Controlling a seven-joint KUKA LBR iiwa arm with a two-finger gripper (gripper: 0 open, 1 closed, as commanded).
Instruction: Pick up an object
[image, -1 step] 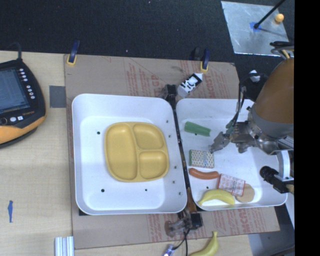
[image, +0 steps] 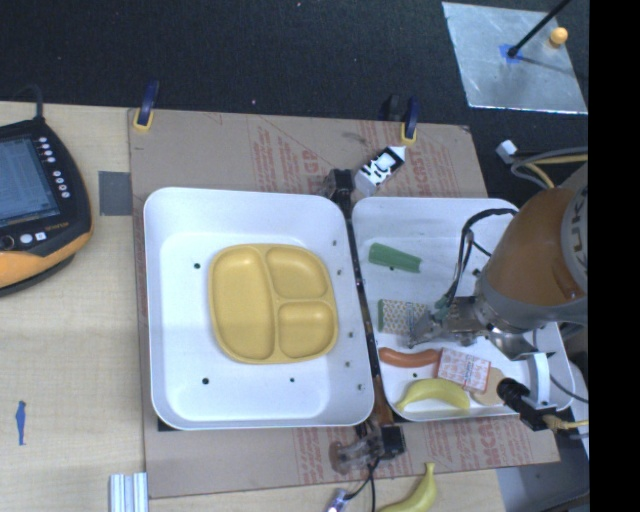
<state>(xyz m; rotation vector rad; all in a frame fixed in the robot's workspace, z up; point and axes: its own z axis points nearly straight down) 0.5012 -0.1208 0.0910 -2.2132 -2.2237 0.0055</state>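
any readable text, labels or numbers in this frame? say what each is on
Nothing reads clearly.
Cardboard sheet: faint red print, too blurred.
Black-and-white tag: pattern, no legible words.
Red-and-white packet: print too small.
Handheld controller: screen and buttons, unreadable.
Arm housing: part of dark lettering, cut off.

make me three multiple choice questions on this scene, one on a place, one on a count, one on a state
1. Where does the yellow divided plate lie?
A. left bin
B. right bin
C. on the cardboard

2. How many compartments has the plate?
A. two
B. three
C. five

3. How does the banana in the right bin lie?
A. held up by the tool
B. standing on end
C. flat on the bin floor

Answers: 1 A, it sits mid left bin. 2 B, ridges part three wells. 3 C, it rests below the hot dog.
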